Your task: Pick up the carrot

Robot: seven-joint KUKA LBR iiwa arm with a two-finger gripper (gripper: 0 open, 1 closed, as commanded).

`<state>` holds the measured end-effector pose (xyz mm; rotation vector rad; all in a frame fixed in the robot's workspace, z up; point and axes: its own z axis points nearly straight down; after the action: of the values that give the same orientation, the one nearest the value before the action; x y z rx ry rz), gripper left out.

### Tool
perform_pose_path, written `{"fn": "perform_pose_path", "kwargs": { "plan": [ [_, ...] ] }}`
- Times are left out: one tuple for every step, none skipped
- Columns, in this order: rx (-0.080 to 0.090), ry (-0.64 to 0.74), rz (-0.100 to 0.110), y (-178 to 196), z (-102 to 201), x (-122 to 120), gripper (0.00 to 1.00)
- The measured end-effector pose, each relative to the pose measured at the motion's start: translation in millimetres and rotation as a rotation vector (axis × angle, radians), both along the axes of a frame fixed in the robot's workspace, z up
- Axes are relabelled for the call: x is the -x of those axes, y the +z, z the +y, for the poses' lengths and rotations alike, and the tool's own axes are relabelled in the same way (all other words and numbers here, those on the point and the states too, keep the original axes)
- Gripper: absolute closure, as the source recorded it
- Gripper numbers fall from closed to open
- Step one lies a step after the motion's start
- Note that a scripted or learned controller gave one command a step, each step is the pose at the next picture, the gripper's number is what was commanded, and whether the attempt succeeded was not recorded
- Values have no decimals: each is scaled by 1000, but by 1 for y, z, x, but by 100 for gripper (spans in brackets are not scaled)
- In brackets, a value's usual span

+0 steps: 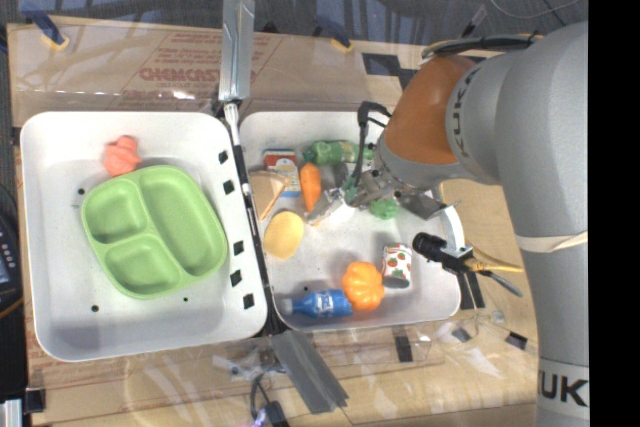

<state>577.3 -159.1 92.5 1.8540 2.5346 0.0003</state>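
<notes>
The carrot (311, 187) is small and orange and lies upright-lengthwise in the upper left part of the right bin (440, 305). My gripper (340, 198) is low in that bin, just right of the carrot and close to its lower end. I cannot tell from this view whether it touches the carrot. The grey arm with its orange band (432, 120) reaches in from the right and hides the bin's upper right corner.
Around the carrot lie a tan wedge (266, 193), a small box (281, 161), a green vegetable (323, 152), another green piece (383, 208), a yellow fruit (284, 235), an orange pumpkin (364, 285), a blue bottle (322, 305) and a small can (398, 265). The left bin (50, 315) holds a green divided plate (152, 230) and a pink toy (122, 155).
</notes>
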Motion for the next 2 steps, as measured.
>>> {"fn": "perform_pose_path", "kwargs": {
  "plan": [
    [0,-171,0,0,49,-14,0],
    [0,-166,0,10,49,-14,100]
  ]
}}
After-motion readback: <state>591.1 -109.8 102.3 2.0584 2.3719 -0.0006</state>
